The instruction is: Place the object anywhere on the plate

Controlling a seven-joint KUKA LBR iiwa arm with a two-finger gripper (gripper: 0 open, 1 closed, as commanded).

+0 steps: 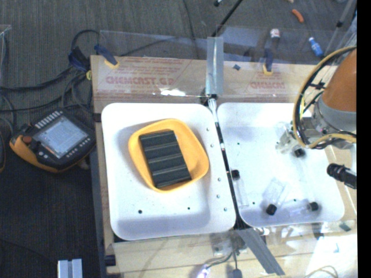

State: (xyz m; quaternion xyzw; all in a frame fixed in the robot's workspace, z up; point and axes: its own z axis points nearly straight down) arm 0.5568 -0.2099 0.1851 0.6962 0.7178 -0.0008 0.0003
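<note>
Grey carpet surrounds bench w/ two white bins [116, 213]. Dark ribbed rectangular block [165, 158] lies on yellow plastic plate [197, 155], well apart, far left of gripper [298, 138]; its state I cannot tell.

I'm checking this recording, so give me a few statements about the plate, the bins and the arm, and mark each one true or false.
1. The yellow plate lies in the left bin. True.
2. The dark ridged block lies in the right bin. False: it rests on the plate.
3. The arm reaches in from the right, over the right bin. True.
4. The handheld controller sits inside a bin. False: it lies on the floor left of the bench.
</note>
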